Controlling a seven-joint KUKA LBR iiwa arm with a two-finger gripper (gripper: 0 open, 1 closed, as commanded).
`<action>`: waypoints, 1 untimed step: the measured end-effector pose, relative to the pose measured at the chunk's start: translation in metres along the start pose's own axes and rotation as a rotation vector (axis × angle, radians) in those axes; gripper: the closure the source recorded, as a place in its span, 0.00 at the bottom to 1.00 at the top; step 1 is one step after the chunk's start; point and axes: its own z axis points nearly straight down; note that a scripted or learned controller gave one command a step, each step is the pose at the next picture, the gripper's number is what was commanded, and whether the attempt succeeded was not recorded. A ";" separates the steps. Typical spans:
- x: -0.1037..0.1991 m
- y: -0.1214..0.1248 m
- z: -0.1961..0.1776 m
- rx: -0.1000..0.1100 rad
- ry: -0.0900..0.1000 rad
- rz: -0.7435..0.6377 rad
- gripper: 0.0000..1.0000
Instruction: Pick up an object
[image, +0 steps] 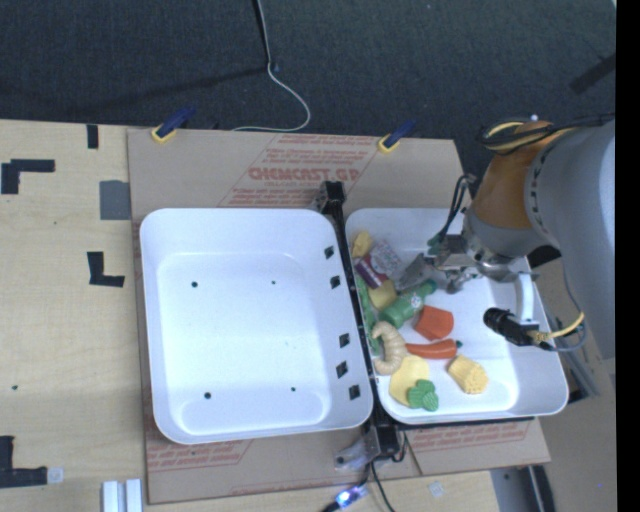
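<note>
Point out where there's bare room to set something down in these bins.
The left bin offers its whole floor. In the right bin, bare floor lies along the right wall, beyond the corn piece. Its left half is crowded with toys, beneath the end effector.

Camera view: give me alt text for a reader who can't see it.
A grey arm's two-finger gripper reaches from the right into the right white bin, over a heap of small plastic toy foods by its left wall. The left white bin sits alongside.

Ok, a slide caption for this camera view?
Gripper low over toy food in the right bin, beside the left bin.
</note>
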 end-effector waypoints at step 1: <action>0.019 -0.056 0.004 -0.005 -0.004 0.007 0.00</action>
